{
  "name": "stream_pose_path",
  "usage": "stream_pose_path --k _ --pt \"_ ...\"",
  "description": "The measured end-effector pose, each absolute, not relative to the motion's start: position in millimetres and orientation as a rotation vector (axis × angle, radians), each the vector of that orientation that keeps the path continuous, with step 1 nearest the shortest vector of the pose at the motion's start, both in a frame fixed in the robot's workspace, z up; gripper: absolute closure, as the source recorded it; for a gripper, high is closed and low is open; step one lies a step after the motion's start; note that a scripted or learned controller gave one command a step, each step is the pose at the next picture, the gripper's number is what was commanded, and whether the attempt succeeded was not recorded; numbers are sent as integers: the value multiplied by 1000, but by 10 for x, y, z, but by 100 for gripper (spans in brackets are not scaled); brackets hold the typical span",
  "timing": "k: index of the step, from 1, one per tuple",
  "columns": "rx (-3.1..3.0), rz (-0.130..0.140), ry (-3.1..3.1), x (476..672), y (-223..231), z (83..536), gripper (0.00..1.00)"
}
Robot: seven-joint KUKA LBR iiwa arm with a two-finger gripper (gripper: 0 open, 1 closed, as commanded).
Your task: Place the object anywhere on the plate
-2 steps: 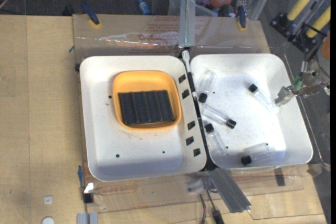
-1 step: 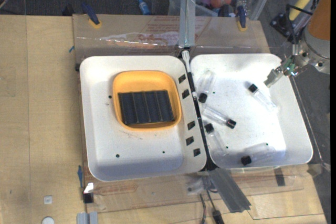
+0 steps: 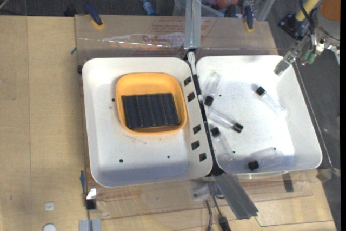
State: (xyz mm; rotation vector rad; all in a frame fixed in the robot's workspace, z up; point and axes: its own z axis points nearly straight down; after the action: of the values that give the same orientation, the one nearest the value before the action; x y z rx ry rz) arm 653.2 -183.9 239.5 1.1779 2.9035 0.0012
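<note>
On the worktop (image 3: 38, 116) stood 2 shallow white bins side by side, and each one seemed to have its own purpose. The left bin (image 3: 102, 159) carried the orange plate (image 3: 123, 88), which lay flat near the middle with a dark ribbed insert (image 3: 150, 111) inside it, so the plate was easy to reach from above and offered a wide place for setting something down. The right bin (image 3: 303, 143) served as the supply: 4 small clear tubes with black caps lay scattered there, apart from each other, for example one tube (image 3: 227, 123) near the divider and another tube (image 3: 267, 97) further right. They lay on their sides, which I judged makes them liable to roll when touched. The gripper (image 3: 282, 66) hung over the upper right corner of the right bin, slanted down toward it, and nothing was seen between its fingers; whether they were open or closed I could not tell. No tube was on the plate, so I judged that the task was at the beginning, with the picking not yet done.
</note>
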Motion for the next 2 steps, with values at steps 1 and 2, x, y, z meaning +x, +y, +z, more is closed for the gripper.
stream_pose_path --k 1,2 --pt "836 -1 3018 6586 -2242 3089 100" --pt "502 0 3091 6602 -2206 4007 100"
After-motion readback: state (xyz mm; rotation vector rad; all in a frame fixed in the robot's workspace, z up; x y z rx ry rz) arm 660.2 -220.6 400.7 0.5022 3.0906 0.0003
